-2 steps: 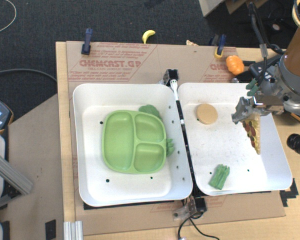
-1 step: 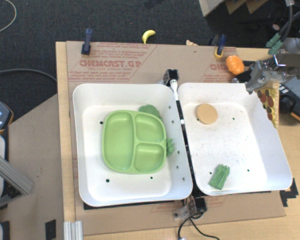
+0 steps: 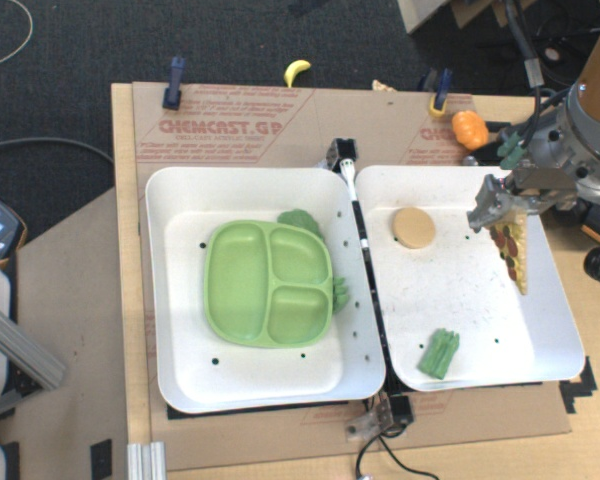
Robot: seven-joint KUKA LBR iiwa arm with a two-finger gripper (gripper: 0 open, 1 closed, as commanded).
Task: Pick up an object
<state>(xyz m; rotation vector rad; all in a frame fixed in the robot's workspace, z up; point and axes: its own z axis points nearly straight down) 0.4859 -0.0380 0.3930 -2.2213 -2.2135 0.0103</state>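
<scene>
My gripper (image 3: 497, 211) hangs over the right bin (image 3: 480, 363), near its far right side. A pizza slice (image 3: 513, 254) runs from just under the gripper toward the near right, its wide end meeting the gripper; whether it is held or lies on the bin floor I cannot tell. A round tan cookie (image 3: 414, 228) lies to the left of the gripper in the same bin. A green ridged piece (image 3: 439, 353) lies near the bin's front edge.
The left bin (image 3: 180, 368) holds a green divided plate (image 3: 269, 282) with a green leafy item (image 3: 302, 222) partly under its far right edge. An orange toy (image 3: 469, 129) and a yellow banana (image 3: 296, 71) lie on the board behind the bins.
</scene>
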